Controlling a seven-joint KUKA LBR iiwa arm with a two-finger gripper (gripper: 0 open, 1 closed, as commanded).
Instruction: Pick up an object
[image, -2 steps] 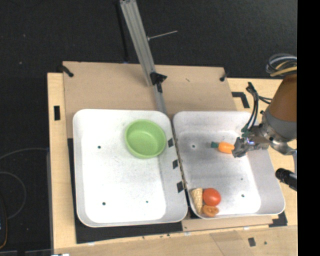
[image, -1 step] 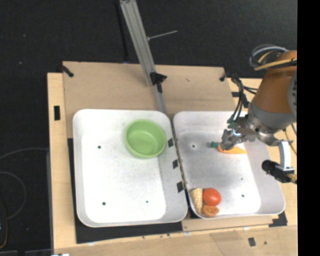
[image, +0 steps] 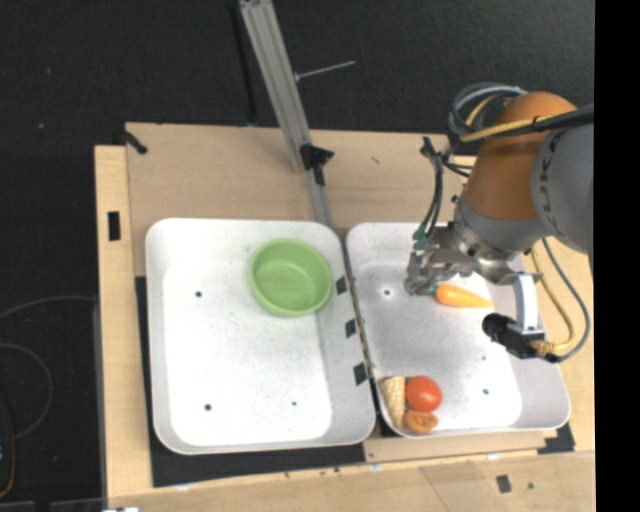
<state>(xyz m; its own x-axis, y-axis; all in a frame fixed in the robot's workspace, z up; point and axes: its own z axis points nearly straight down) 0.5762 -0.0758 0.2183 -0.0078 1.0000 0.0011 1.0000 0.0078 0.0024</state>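
Observation:
My gripper (image: 421, 279) hangs over the back part of the right bin (image: 500, 400), below the arm's orange band. An orange-yellow carrot-like piece (image: 462, 295) lies just to the gripper's right, close against it; whether it is held or resting on the bin floor is unclear. In the right bin's front left corner sit a red tomato (image: 424, 392), a beige piece (image: 394, 393) and a small orange piece (image: 420, 422). A green bowl (image: 290, 277) stands upright in the back of the left bin (image: 200, 400).
A grey metal pole (image: 285, 90) slants down from the top to the bench behind the seam between the bins. Cables and a black fitting (image: 505, 335) hang from the wrist over the right bin. Tan bench surface surrounds the bins.

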